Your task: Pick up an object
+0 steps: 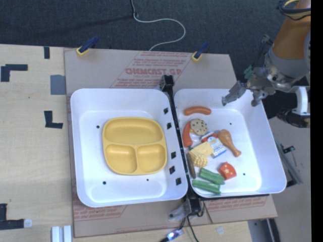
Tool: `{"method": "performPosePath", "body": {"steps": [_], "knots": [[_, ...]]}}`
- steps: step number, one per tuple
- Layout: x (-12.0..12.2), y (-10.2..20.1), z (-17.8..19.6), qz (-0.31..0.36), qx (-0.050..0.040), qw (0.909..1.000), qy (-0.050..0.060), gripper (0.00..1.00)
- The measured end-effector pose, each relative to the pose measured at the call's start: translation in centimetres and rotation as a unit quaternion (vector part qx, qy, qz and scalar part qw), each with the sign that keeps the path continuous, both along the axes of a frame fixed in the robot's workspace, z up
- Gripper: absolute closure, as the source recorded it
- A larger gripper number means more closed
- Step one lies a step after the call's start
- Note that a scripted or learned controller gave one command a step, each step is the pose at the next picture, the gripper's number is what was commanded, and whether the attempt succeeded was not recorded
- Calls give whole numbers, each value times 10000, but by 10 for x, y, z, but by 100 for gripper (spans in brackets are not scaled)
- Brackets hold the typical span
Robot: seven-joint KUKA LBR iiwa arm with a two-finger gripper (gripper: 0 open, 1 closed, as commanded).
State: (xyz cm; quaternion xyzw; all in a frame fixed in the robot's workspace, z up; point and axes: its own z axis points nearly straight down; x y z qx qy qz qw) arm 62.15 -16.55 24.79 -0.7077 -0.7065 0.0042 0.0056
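1. Dark carpet is framing a pale bench (30, 150), where a cardboard sheet (151, 69) is lying under the two white bins, clipped at its far corners, likely to keep it from sliding.
2. Toy food is sitting heaped in the right bin (255, 135): a sausage (197, 110) lying apart at the far end, a cookie (198, 126), a drumstick (228, 141), a small carton (217, 148), corn (200, 154), green beans (208, 181) and a red piece (227, 171) crowding the near-left part.
3. Nothing is being lifted yet; every piece is resting on the bin floor.
4. Hovering over the right bin's far right rim, the gripper (243, 96) is spreading its two fingers wide, holding nothing, which I'm reading as readiness to descend.
5. Across the divider, a yellow compartment tray (135, 145) is sitting alone in the left bin (86, 135).
6. Judging by spacing, that lone sausage is looking the easiest target.
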Motion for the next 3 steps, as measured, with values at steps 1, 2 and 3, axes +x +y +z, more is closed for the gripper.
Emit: {"method": "performPosePath", "body": {"steps": [1,2,3], "knots": [[2,0,8,15,-12,10000,-63,0],[5,-3,-56,14,-10,10000,-34,0],[8,-4,-120,16,-10,10000,-35,0]]}}
